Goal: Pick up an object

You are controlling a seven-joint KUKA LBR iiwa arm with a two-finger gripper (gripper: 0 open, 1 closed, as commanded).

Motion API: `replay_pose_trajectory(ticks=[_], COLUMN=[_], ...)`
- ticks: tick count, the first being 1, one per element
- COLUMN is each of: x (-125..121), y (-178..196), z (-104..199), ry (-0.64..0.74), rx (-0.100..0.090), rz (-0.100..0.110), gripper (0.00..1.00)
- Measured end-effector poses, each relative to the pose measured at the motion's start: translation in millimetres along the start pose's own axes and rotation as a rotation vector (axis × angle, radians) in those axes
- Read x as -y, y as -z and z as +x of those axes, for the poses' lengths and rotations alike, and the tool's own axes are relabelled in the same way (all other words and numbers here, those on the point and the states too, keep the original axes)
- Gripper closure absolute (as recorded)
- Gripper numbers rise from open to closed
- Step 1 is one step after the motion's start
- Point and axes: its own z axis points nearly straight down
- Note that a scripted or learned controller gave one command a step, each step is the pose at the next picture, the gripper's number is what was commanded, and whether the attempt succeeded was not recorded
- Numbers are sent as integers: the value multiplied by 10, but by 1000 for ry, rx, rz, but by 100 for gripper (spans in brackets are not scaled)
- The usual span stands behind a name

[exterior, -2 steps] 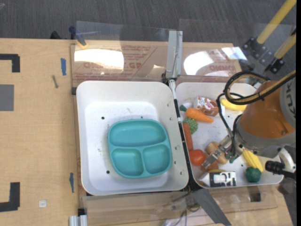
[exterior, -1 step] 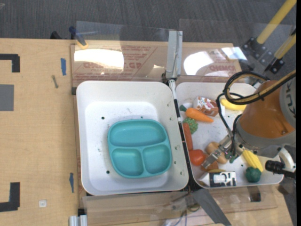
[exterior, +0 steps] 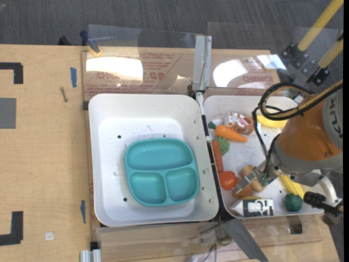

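My gripper is down low in the right bin, near its front, under the grey arm with the orange band. It sits just right of a red toy tomato and a long red piece. An orange carrot, a red and white packet and a small green piece lie further back. A yellow banana, a green ball and a black and white block lie at the front right. The arm hides part of the bin.
The left bin holds a teal divided plate. A raised rim separates the two bins. A yellow cup-like item lies under black cables at the back of the right bin.
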Motion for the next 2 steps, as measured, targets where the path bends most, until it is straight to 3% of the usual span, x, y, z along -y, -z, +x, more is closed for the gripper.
replay_pose_trajectory(ticks=[1,2], x=[-31,-583], y=[126,1593], z=[-28,167], ry=[1,-40], rx=[8,-7], rz=[-9,3], gripper=[100,100])
